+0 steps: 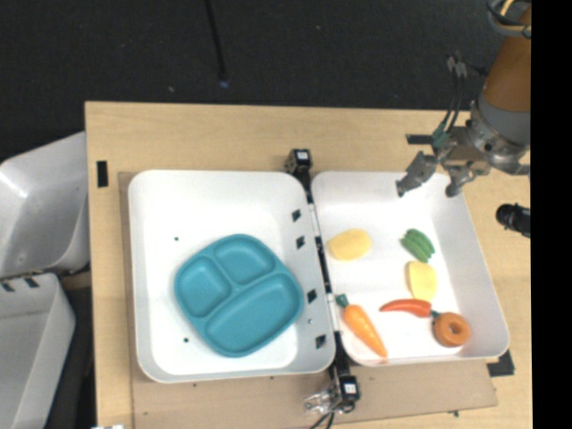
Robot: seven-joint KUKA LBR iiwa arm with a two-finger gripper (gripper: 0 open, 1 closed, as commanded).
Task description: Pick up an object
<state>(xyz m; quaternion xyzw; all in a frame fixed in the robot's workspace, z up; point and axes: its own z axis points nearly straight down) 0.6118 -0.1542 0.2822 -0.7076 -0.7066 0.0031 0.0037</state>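
Above the right bin's [465,239] far edge, the hand [433,179] hangs open and empty. Nearest lies a green toy pepper [417,244], small, glossy and rounded, mid-bin beside a yellow lemon [349,244]. Risk: the hard curved shell may squirt from closing fingers, or an off-centre descent may strike the bin wall.

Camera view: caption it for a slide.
Open hand above right bin of toy food; blue plate in left bin.

Grey arm [497,137], orange band [511,74]
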